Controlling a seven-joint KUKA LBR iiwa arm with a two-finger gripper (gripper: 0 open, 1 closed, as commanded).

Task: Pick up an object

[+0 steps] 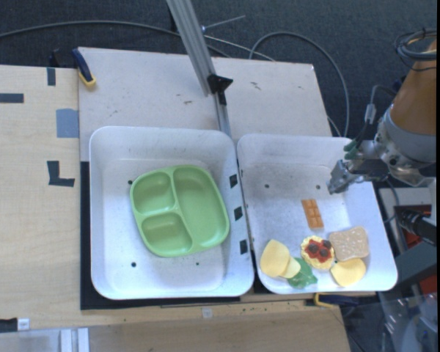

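The orange wafer (312, 213) lies flat in the right bin (279, 160), its long axis running up the view and leaning slightly left, apart from the toy food clustered at the near edge. The gripper (340, 176) hovers above-right of it; too blurred to tell how it is set.

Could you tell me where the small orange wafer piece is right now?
The orange wafer piece lies in the right bin, just above the toy food cluster, below-left of the gripper.
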